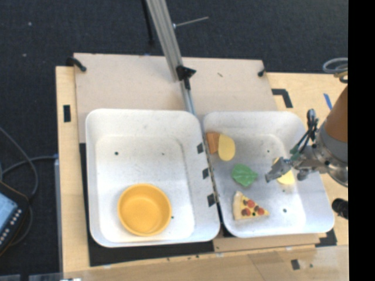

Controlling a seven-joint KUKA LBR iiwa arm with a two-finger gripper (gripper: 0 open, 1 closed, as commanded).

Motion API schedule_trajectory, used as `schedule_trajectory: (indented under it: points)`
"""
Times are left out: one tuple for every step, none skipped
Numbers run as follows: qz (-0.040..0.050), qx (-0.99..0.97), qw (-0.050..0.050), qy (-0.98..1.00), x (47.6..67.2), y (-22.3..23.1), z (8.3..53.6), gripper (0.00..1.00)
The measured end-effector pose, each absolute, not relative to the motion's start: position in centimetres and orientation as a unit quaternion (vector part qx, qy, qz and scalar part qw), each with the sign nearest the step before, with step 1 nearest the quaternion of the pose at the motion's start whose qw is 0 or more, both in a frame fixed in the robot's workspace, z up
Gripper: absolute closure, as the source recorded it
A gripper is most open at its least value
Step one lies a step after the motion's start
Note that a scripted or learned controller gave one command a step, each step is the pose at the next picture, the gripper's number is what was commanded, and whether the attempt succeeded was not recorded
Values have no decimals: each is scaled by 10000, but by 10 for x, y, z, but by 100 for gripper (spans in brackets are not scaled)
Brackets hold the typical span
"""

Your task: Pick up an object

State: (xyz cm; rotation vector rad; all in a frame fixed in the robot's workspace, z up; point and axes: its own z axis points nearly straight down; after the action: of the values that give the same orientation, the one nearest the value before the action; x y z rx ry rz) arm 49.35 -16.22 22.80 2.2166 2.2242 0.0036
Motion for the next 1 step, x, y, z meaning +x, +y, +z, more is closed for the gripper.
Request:
schedule_trajectory:
  points:
    - [14,7067,9,7076,494,-162,228,0]
